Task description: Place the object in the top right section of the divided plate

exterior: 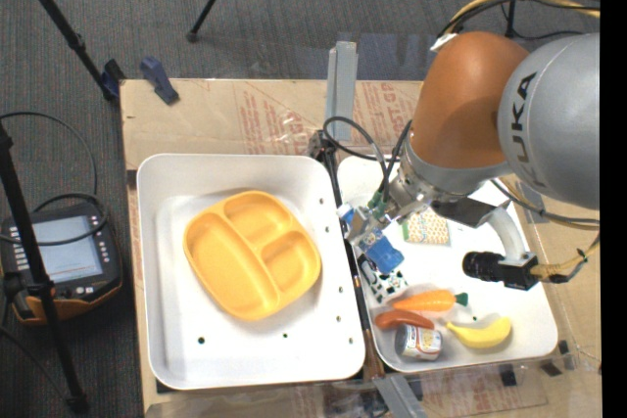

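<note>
Two bins sit side by side on the counter. The left bin holds a divided plate near its middle. In the right bin, a carrot, a banana and a small cup lie close together near the front, with the arm reaching over the back.
</note>
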`<act>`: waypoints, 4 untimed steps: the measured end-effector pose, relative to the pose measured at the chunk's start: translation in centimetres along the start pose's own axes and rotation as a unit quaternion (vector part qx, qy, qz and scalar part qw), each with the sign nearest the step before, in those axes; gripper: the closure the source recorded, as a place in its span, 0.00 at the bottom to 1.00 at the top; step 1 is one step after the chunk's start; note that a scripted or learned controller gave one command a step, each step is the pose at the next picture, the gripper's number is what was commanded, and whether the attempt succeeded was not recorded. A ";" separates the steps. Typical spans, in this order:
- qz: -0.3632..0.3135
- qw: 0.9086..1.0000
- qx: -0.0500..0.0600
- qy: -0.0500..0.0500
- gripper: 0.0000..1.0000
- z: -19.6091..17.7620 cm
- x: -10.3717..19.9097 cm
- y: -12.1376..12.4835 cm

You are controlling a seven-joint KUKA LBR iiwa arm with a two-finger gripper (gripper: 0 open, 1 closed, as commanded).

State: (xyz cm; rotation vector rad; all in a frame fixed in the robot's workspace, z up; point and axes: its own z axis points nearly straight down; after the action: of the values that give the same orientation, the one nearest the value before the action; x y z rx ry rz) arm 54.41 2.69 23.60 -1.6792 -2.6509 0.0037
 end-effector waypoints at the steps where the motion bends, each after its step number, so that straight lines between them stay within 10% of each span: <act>1: -0.249 0.968 -0.001 -0.001 1.00 1.0 0.4 2.1; 2: -0.271 0.963 -0.002 -0.001 1.00 -4.7 2.0 5.9; 3: -0.103 0.995 0.000 -0.001 1.00 -0.4 6.6 3.4; 4: -0.175 0.984 -0.001 -0.001 1.00 0.0 3.9 6.3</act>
State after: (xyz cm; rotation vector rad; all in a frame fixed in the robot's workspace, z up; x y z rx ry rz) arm 58.49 8.89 23.59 -1.1887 -2.9057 0.0025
